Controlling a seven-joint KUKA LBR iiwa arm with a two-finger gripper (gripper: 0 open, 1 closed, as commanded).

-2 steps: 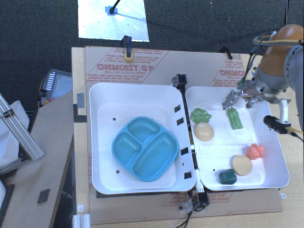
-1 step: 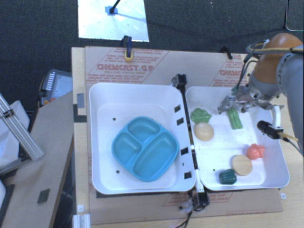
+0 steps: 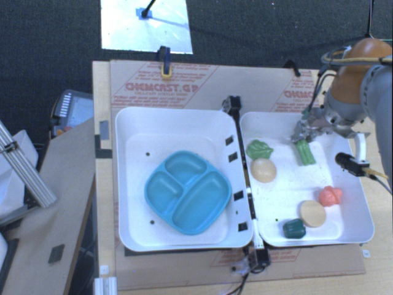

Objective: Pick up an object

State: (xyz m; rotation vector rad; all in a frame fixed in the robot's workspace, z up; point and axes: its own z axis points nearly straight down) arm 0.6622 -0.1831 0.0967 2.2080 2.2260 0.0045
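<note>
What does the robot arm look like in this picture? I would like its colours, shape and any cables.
The arm is grey and rounded, with a broad orange band above the wrist. Thin dark and yellowish cables loop around the orange part. The gripper at its end is a small grey metallic piece. A white part with a black connector and a cable hangs below the arm.

1. Arm: grey, entering from the right edge of the view and bent downward toward the left.
2. Orange band: rounded section just above the wrist, near the upper right corner.
3. Gripper: pointing down and left below the wrist, low over the bench; the finger spacing cannot be made out.
</note>
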